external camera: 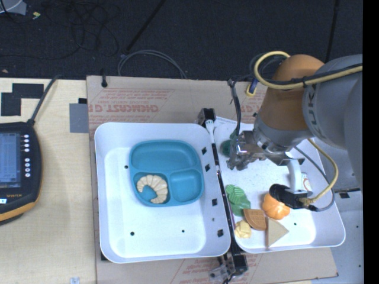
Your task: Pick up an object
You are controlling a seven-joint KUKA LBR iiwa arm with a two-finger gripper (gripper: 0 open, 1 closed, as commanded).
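Camera view: the gripper [235, 157] hangs low over the upper left part of the right bin [331, 232]; whether its fingers are wide or narrow cannot be told. Toy foods lie in that bin's lower part: green leaf [236, 197], orange fruit [275, 207], brown slice [256, 219]. The left bin [112, 218] bears a blue divided plate [169, 158] holding a croissant [153, 188].
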